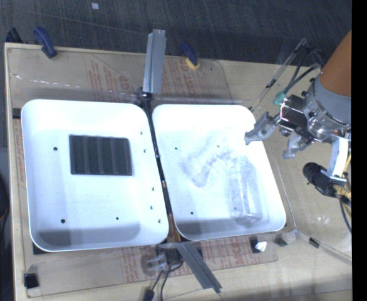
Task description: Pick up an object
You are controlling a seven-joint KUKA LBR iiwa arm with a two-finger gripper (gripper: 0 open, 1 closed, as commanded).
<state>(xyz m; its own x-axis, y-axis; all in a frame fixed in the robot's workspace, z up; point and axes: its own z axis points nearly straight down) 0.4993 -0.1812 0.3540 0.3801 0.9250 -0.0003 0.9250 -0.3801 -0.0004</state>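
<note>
at the far left the left bin (pixel 39 168) sits on the worktop (pixel 77 74), and in it lies a dark ribbed block (pixel 101 155), flat, toward the back half. beside it, just across the divider, the right bin (pixel 171 168) holds two see-through things that are hard to make out against the white: a crumpled clear plastic piece (pixel 203 163) near the middle, and a clear plastic bottle (pixel 245 190) lying on its side toward the right wall, its length running front to back. the two sit close together, maybe touching; i can't tell.

further right, the arm (pixel 334 86) hangs at the bin's right rim, and the end effector (pixel 275 142) is spread apart with nothing between its two fingers, one finger poking over the bin's upper right corner, the other outside the rim.

to my eye this is the approach step; nothing is picked yet. the next move looks like swinging left and down over the bottle, fingers straddling its narrow width, then clamping. the slick, rounded plastic may squirt out if the grip lands off-centre.
</note>
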